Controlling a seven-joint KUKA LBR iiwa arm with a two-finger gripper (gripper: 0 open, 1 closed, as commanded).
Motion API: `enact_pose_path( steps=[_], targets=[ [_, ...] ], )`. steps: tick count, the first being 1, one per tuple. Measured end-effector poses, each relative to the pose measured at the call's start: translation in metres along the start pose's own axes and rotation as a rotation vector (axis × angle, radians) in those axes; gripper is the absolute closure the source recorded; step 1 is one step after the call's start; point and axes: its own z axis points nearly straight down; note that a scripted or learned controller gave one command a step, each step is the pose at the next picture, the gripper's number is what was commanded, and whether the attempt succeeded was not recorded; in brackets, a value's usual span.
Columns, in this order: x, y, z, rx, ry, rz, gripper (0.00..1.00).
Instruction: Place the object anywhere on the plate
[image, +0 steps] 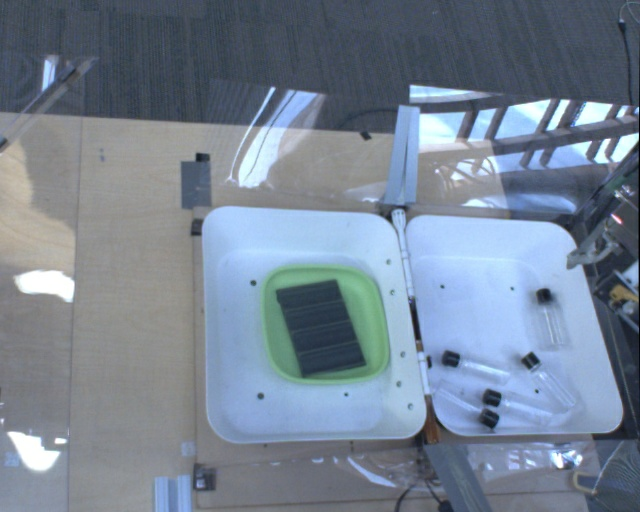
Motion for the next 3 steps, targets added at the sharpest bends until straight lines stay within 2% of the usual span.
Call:
enact_pose_path(
  steps=[1, 2, 3],
  targets=[
    [-0.026, -0.025, -0.054, -0.001, 0.001, 0.078, 0.0],
    [-0.031, -0.02, -0.002, 0.003, -0.002, 0.109, 0.0],
    [-0.009, -0.003, 0.022, 0.002, -0.001, 0.144, 0.0]
  ],
)
